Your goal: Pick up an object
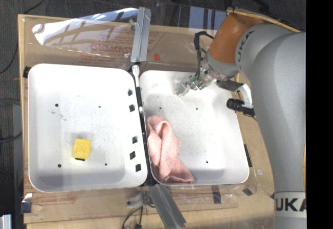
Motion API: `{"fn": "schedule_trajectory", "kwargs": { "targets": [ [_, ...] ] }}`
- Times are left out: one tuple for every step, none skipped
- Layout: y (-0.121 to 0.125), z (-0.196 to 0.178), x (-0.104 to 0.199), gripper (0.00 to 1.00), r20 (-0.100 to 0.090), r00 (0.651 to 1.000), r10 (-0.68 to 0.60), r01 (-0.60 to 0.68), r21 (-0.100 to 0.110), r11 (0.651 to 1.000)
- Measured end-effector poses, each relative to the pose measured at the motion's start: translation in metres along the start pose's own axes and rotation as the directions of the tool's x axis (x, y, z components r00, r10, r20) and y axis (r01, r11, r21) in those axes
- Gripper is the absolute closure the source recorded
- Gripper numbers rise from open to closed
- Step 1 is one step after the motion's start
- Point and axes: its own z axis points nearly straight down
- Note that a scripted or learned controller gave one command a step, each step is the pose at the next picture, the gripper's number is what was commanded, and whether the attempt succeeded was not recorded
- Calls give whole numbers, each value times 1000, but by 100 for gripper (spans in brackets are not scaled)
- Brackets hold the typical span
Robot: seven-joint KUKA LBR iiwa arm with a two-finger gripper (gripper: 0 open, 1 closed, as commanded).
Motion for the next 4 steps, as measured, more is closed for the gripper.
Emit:
{"fn": "schedule_trajectory", "kwargs": {
  "targets": [
    [0,0,0,100,-1,999,-36,36,0,999],
    [0,0,0,100,-1,998,-67,67,0,998],
    [0,0,0,100,-1,998,-67,67,0,998],
    [0,0,0,100,-1,989,-147,147,0,989]
  ]
}}
